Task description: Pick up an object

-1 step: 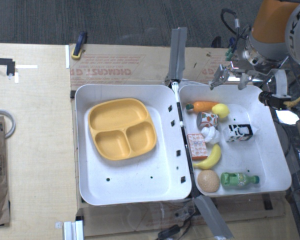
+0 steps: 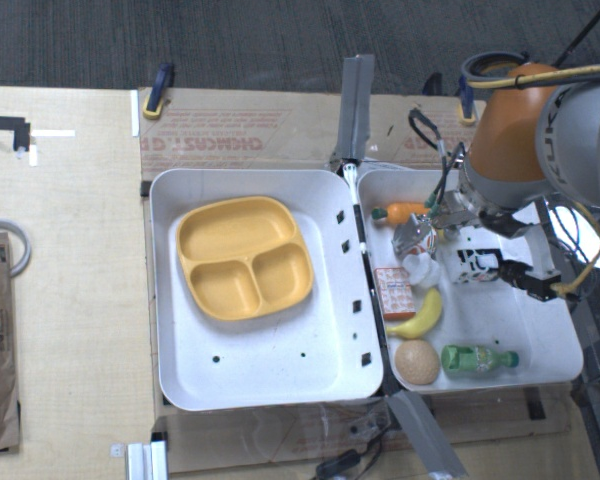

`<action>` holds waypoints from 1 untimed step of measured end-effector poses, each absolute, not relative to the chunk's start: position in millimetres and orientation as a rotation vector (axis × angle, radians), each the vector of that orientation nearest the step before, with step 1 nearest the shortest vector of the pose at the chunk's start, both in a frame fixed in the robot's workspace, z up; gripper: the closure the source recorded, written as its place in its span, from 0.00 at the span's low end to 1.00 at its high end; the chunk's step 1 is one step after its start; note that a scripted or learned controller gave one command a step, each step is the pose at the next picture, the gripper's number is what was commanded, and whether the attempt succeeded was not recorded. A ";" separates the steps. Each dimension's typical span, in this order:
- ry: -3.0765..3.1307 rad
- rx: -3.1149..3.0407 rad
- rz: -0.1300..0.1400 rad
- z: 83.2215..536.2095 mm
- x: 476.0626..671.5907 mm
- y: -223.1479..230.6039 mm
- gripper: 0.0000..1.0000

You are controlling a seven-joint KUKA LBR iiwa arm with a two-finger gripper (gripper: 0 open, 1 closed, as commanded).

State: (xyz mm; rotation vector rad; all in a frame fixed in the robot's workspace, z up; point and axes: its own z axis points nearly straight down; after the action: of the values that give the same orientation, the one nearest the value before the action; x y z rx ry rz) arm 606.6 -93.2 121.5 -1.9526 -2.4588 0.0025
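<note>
Lying in the right bin (image 2: 550, 363): carrot (image 2: 404, 211), small red box (image 2: 393, 288), banana (image 2: 421, 314), tan egg-like ball (image 2: 416, 361), green bottle (image 2: 479, 359). Reaching in from the right, arm (image 2: 540, 128) bending down, end effector (image 2: 420, 236) hovering low beside the carrot; grip state impossible to tell. Resting in the left bin (image 2: 270, 383): yellow divided plate (image 2: 244, 256).

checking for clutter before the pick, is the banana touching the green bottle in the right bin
Apart. The camera view shows the banana lying above and left of the green bottle, with bare white floor of the right bin plainly between them.
</note>
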 end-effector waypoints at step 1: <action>-2.455 -1.959 0.002 130.9 606.8 -95.1 1.00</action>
State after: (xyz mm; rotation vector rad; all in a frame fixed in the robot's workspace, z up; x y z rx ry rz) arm 606.8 -95.1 130.9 -1.9591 -2.4553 0.0018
